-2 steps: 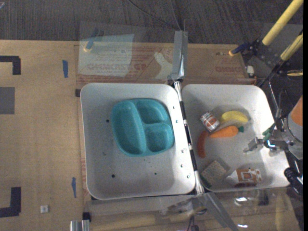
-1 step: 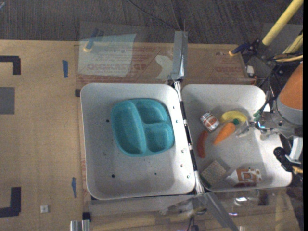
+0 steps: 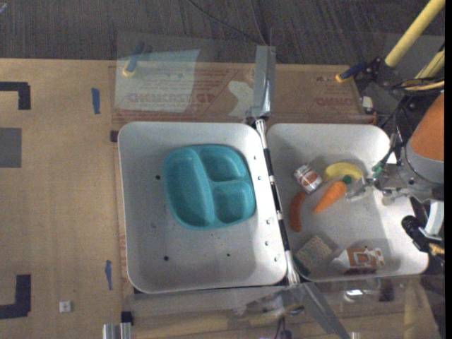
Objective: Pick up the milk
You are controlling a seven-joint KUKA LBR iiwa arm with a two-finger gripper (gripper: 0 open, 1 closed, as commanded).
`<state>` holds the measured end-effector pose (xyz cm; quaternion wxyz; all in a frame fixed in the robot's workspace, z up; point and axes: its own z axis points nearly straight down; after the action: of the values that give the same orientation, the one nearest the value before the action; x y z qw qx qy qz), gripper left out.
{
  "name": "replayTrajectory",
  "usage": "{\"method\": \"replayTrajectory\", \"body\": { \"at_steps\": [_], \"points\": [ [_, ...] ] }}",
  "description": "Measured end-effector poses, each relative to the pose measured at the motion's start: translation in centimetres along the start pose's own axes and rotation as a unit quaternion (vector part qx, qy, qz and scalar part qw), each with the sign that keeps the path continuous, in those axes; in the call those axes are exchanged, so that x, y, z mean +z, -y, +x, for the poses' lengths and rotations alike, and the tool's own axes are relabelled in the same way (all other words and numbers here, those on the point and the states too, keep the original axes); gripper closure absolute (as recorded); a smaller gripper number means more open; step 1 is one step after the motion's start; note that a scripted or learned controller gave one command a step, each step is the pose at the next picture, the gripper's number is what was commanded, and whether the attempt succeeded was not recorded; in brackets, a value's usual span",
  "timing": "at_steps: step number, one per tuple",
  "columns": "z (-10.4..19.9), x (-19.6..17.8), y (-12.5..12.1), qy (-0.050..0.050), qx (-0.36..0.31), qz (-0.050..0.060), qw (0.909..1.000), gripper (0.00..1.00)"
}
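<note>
Milk carton (image 3: 364,258) lies flat on its side in the near right corner of the right bin (image 3: 395,224). Long axis runs left to right, roughly along the bin's near wall. The paler, tapered end points left; the brown-and-white printed face is up.

Just left of the carton, a small grey-tan waffle-textured square (image 3: 316,250), apart from it. Farther back in the same bin: a brownish-red sausage (image 3: 296,211) standing near-to-far by the left wall; an orange carrot (image 3: 330,195) on a slant, its green top toward the far right; a yellow banana (image 3: 343,169) behind the carrot; a small red-and-white can (image 3: 308,178) to the banana's left.

Gripper (image 3: 369,186) sits at the carrot's green end, just near of the banana, well apart from the carton. Fingers: whether spread or closed cannot be told from this angle. Arm comes in from the right, orange band at the frame edge.

Left bin (image 3: 141,253) carries a teal divided plate (image 3: 210,186), three compartments. Both bins rest on a wooden worktop (image 3: 56,210).
</note>
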<state>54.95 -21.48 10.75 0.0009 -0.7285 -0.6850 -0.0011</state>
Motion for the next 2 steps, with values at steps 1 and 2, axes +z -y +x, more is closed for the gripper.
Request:
{"method": "replayTrajectory", "body": {
  "at_steps": [1,2],
  "points": [
    [-0.13,-1.04,-0.06,0.001,0.001,-0.002,1.0000,1.00],
    [-0.17,-1.04,-0.04,0.001,0.001,-0.002,1.0000,0.00]
  ]
}}
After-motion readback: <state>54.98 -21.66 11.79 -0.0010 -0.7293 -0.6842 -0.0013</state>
